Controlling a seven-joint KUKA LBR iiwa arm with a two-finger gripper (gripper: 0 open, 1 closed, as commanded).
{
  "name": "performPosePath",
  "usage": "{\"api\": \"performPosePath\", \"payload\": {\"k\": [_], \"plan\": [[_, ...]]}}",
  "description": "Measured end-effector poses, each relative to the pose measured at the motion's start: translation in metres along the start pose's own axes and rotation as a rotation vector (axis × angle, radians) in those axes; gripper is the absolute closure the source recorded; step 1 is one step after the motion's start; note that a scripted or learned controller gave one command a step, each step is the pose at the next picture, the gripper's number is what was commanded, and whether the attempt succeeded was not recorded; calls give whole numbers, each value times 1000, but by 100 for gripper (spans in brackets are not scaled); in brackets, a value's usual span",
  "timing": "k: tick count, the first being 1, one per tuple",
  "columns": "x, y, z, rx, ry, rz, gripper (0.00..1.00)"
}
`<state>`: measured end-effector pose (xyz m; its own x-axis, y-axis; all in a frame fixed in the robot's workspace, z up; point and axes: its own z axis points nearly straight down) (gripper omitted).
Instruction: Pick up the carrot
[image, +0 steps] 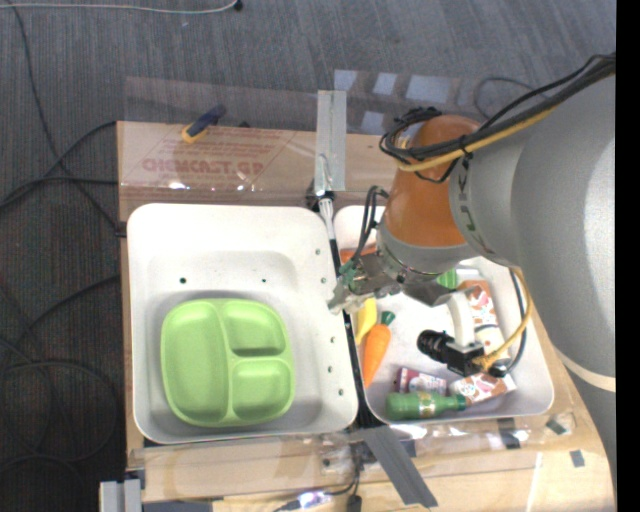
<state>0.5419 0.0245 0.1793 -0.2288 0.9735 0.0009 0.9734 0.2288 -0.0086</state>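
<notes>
The carrot (375, 352) is orange with a small green top and lies against the left wall of the right bin (535, 395), pointing toward the front. A yellow item (366, 318) lies just behind it, touching its top end. My gripper (360, 292) hangs low over the back left part of that bin, directly above the yellow item and slightly behind the carrot. The wrist's orange band (430, 195) covers the bin's far area.
A green bottle (425, 404) and a small dark-labelled bottle (424, 380) lie near the right bin's front. A red and white packet (481, 303) lies at its right. The left bin (200, 245) holds a green divided plate (228, 360).
</notes>
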Motion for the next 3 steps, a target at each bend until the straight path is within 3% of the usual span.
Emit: {"api": "performPosePath", "payload": {"k": [1, 2, 3], "plan": [[-62, 36, -25, -3, -3, -258, 100], [-61, 36, -25, -3, -3, -259, 0], [-79, -15, -1, -2, 0, -320, 0]]}}
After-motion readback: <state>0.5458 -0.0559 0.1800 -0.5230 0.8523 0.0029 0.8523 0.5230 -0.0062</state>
